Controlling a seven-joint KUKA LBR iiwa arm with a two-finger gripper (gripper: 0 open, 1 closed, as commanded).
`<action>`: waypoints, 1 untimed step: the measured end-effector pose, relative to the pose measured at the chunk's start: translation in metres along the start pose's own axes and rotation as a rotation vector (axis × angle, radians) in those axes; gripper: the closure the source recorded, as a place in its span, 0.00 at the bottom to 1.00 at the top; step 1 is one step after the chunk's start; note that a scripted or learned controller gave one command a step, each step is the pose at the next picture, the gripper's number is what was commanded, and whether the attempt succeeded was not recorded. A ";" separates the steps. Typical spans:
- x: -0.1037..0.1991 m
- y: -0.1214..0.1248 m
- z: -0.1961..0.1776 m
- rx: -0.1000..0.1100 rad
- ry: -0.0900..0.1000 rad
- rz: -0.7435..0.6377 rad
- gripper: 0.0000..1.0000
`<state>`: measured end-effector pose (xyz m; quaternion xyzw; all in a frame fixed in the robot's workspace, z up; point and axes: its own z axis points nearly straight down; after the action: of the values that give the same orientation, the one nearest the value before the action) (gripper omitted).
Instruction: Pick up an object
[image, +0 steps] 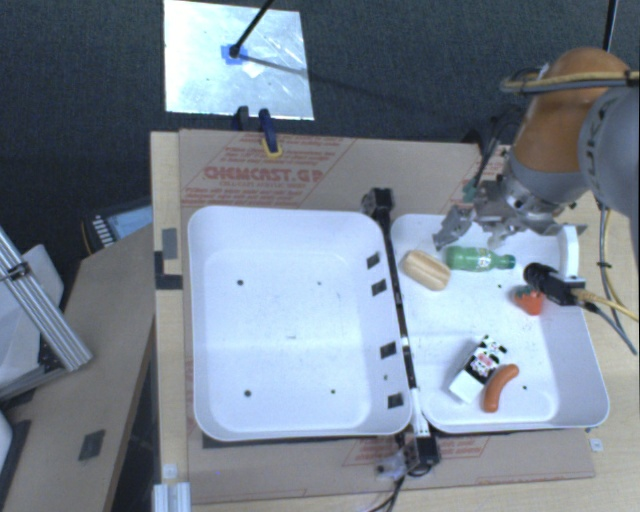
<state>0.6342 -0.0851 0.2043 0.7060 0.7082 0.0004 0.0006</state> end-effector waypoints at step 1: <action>-0.046 -0.058 -0.041 -0.001 -0.002 0.007 0.00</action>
<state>0.5760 -0.1313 0.2453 0.7085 0.7057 0.0000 0.0016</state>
